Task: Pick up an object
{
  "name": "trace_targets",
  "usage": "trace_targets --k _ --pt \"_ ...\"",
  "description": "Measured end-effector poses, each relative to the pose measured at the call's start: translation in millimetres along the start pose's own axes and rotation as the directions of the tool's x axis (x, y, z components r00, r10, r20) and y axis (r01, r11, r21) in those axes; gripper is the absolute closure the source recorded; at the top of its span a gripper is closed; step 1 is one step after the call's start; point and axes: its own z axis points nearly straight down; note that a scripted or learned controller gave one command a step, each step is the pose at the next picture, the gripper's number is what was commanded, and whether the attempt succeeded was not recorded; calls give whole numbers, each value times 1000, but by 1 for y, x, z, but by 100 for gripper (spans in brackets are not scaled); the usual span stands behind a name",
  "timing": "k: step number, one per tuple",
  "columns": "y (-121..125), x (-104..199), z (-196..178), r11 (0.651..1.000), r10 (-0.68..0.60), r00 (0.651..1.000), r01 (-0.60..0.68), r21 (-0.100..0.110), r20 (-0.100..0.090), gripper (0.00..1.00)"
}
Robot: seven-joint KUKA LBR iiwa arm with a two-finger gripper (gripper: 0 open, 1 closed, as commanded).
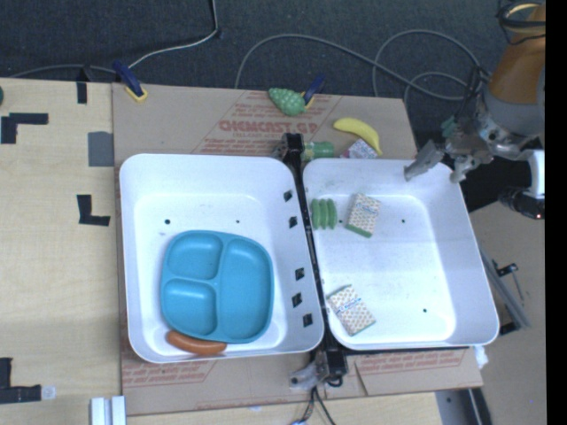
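Camera view shows my gripper (440, 161) at the upper right, above the far right corner of the right bin (461, 237), just over its rim. My two fingers (420, 166) are spread apart in a wide V, and there is nothing between them. Behind the gripper my grey wrist goes up to the orange band (518, 65) at the right edge. Inside the right bin, the nearest things to me are a small sponge with a green side (362, 214), tilted, and just beside it on the left a green ribbed object (323, 213), maybe a toy vegetable, which lies near the wall between the two bins. Lower in the same bin, near the front left corner, there is a second patterned sponge (351, 309), well apart from the first one. Outside the bins, behind the far rim, a toy banana (359, 132) lies on the cardboard (204, 118), and further left a green lumpy toy (286, 100) lies near a blue clamp. The left bin (151, 202) holds a blue divided plate (217, 286) in its front part, and an orange sausage-shaped toy (197, 343) is touching the front edge of this plate, against the bin's front wall.
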Motion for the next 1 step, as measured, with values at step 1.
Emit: trace_targets --k 1 --pt "-13 59 55 1000 -1 1000 1 2 -1 0"
